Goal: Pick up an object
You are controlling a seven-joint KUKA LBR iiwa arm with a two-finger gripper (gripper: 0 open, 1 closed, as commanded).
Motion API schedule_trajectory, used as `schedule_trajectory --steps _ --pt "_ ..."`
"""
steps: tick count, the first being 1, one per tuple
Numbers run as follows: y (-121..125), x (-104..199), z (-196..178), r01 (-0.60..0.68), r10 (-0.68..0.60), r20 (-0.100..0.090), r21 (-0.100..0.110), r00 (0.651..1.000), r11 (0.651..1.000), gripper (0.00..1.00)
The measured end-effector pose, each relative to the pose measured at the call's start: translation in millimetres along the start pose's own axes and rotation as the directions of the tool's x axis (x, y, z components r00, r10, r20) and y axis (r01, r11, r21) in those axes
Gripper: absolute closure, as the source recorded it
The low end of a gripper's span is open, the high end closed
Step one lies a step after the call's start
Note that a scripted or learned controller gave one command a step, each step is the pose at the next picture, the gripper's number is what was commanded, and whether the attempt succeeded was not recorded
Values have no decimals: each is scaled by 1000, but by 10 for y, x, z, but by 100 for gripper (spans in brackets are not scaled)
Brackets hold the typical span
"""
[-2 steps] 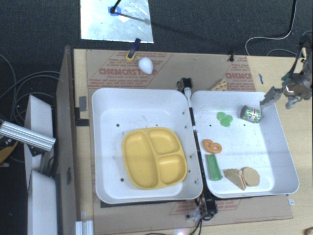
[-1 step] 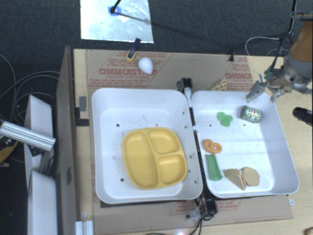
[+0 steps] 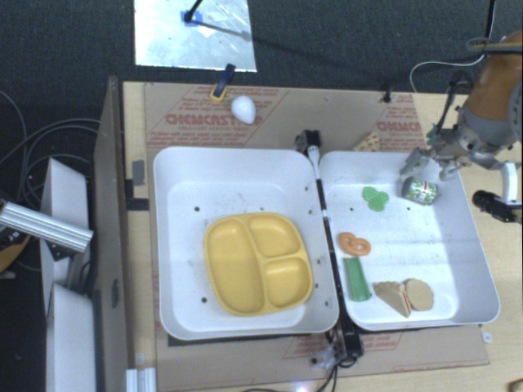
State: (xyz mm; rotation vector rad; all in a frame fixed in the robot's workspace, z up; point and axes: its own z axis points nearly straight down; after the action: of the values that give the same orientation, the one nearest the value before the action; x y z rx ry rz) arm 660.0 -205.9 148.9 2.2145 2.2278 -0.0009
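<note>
My gripper (image 3: 428,167) hangs over the far right corner of the right bin (image 3: 458,243), open, with its two grey fingers spread apart. Just below the fingertips a small silver and green can (image 3: 422,191) lies on its side on the bin floor, with nothing gripped between the fingers. Further left in the same bin lie a small green piece (image 3: 375,198), an orange pretzel-shaped ring (image 3: 355,244), a green stick (image 3: 356,278) and tan bread-like slices (image 3: 406,296).
A yellow divided tray (image 3: 258,262) lies in the left bin (image 3: 188,186). A black divider (image 3: 323,211) runs between the bins. Behind them on the cardboard sit a white egg-shaped object (image 3: 243,109) and a small blue and yellow tool (image 3: 221,82). Cables trail at the left.
</note>
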Motion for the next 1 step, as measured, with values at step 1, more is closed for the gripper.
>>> schedule_trajectory --steps 1 --pt "7 1 679 0 0 -1 1 1000 1000 0"
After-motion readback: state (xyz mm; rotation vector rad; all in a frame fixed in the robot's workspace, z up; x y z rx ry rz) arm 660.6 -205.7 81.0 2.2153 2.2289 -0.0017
